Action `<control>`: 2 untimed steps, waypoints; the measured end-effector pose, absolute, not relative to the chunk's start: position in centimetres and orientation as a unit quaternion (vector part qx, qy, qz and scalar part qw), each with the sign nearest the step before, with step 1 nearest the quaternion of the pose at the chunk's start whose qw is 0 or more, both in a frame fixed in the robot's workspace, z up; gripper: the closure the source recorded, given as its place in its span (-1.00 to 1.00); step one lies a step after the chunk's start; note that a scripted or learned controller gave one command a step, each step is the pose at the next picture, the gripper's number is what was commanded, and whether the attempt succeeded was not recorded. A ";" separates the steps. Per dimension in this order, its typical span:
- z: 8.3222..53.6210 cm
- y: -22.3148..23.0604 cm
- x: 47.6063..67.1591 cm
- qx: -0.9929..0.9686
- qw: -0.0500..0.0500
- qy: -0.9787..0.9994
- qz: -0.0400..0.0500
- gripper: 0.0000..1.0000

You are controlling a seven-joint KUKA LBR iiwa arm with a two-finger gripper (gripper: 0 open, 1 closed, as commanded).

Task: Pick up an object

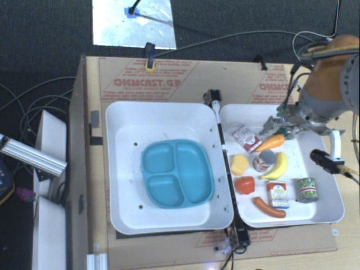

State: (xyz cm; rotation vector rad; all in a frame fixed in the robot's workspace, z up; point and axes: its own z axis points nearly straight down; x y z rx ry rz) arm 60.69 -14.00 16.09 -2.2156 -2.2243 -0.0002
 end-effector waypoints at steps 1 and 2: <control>8.5 -12.2 59.0 -0.706 0.000 -0.708 0.000 -1.00; 8.4 -13.0 56.4 -0.707 0.000 -0.708 0.000 -1.00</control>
